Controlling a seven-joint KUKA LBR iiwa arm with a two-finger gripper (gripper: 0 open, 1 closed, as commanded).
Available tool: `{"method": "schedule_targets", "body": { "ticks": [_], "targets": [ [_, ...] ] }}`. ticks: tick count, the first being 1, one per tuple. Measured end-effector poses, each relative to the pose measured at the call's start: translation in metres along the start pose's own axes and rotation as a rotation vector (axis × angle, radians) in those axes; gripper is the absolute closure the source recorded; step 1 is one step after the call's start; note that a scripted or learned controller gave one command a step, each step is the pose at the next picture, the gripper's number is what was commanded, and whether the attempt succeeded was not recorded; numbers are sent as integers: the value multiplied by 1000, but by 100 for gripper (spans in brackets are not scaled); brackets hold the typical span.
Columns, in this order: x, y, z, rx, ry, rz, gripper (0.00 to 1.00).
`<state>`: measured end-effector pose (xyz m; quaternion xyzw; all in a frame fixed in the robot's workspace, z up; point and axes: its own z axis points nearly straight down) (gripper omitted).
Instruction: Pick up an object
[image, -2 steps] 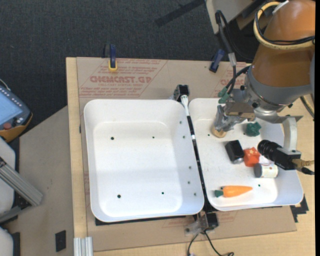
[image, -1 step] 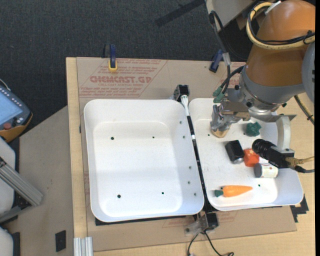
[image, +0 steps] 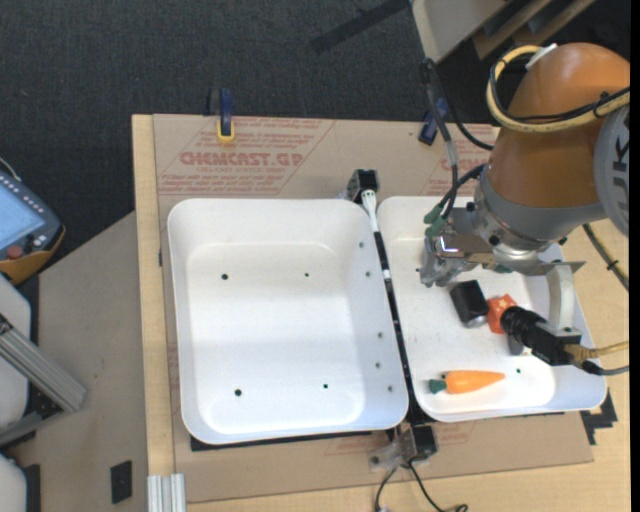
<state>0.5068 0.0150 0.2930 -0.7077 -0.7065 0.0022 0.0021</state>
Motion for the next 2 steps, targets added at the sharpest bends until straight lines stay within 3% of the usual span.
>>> {"method": "schedule_targets", "body": {
  "ticks": [1, 2],
  "targets": [
    [-66, 14, 23, -2, -2, 5, 100],
    [-49, 21, -154, -28, -1, -5, 100]
  ]
}}
